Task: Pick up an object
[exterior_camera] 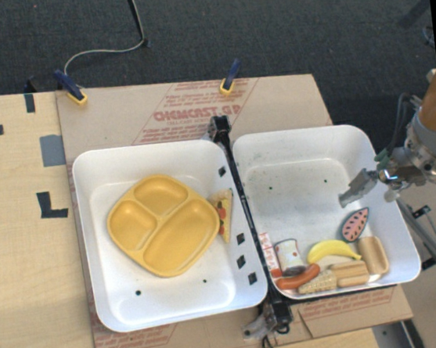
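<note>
Grey tool (367,183) hangs at right bin's (301,140) rim, above bare floor.

Bright, even overhead light; soft shadows, mild glare, slightly soft focus.

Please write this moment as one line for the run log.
phase: approach | gripper: over right bin, holding nothing | below it: pink slice, banana | left bin: yellow tray
</note>
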